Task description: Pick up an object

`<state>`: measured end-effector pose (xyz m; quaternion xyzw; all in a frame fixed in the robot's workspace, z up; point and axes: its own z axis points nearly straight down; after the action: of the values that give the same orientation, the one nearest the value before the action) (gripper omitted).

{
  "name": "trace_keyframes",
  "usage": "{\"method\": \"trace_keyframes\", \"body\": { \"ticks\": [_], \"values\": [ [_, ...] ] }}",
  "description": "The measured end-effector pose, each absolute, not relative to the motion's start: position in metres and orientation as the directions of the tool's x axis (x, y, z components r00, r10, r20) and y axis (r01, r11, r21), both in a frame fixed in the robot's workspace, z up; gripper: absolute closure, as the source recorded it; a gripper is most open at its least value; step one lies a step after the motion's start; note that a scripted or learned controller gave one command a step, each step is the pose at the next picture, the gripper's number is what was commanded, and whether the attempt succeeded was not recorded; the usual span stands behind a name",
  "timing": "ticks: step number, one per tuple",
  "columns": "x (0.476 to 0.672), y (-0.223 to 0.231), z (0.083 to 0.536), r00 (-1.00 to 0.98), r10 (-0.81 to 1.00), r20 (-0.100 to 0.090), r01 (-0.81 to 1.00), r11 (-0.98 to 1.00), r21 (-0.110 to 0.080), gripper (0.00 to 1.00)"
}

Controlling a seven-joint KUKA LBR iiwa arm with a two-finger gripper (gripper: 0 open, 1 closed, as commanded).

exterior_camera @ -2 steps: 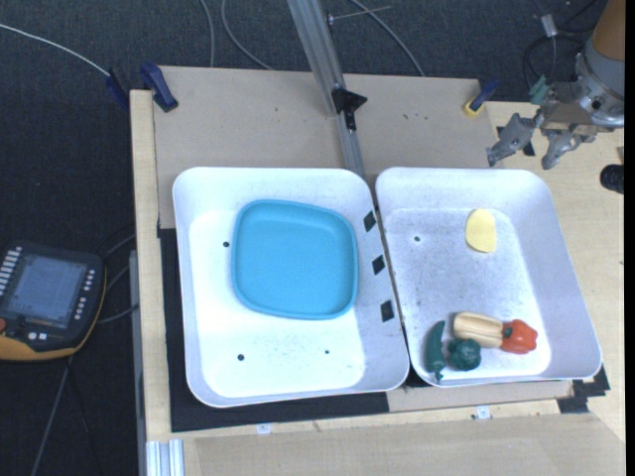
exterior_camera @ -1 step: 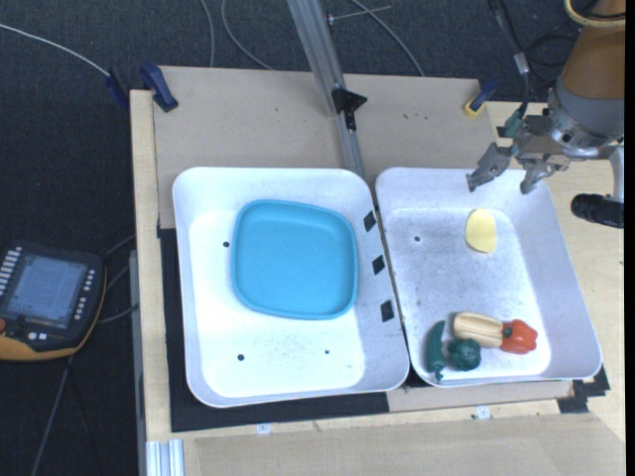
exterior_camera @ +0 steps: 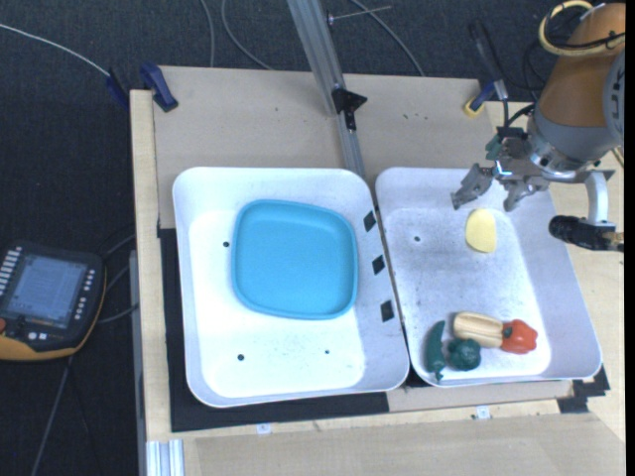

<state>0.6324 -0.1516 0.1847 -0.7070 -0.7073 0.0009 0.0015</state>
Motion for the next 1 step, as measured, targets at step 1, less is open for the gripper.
{"method": "trace_keyframes", "body": {
  "ticks": [1],
  "values": [
    [0.6246, -0.1505, 0.1244, 0.000, 1.000, 0.001, 1.000, 0.000, -0.005, 0.00]
  ]
}}
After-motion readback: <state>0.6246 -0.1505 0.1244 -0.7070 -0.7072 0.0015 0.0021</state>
